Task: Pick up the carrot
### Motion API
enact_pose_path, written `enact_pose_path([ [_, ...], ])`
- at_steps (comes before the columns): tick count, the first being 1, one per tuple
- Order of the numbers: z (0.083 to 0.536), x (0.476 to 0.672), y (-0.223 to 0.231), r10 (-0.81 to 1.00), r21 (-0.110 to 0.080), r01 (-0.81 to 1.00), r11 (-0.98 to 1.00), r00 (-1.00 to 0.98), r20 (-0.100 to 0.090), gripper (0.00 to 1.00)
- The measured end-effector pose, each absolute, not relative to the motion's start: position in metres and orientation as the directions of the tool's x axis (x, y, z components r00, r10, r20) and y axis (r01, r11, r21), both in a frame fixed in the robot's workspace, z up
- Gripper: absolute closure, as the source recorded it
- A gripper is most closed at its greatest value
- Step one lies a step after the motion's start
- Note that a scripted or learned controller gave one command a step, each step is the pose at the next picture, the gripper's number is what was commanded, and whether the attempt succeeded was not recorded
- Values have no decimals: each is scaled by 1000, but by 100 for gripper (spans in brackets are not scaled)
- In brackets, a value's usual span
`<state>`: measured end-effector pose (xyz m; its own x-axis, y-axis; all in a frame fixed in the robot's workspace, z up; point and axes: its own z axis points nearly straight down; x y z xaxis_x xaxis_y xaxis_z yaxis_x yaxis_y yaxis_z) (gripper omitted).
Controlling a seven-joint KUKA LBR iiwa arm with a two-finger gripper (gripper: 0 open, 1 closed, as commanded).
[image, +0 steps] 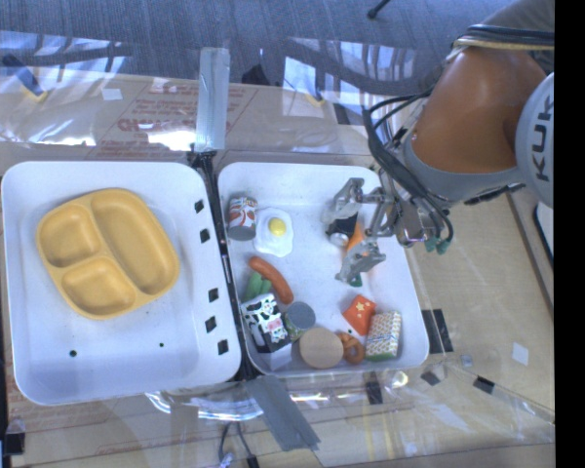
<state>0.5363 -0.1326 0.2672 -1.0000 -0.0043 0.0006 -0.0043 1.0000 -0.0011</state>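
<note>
The carrot, a small orange piece, lies in the right bin near its right wall, next to a small dark object. My gripper hangs over it, reaching in from the right. One metal finger stands behind the carrot and the other finger in front of it. The fingers are spread wide, so the gripper is open, and the carrot sits in the gap between them. I cannot tell whether either finger touches it.
The right bin also holds a small can, a fried egg, a sausage, a cow-patterned carton, a beige ball, a red box and a waffle block. A yellow divided plate lies in the left bin.
</note>
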Motion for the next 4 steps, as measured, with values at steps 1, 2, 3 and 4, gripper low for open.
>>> enact_pose_path([
  [1, 154, 613, -195, 178, 1, 178, 984, -984, 9, 0],
  [2, 92, 596, -209, 94, 0, 94, 996, -996, 0, 0],
  [3, 106, 600, -207, 85, -2, 85, 996, -996, -7, 100],
  [4, 245, 572, -211, 167, -4, 168, 986, -986, -20, 100],
])
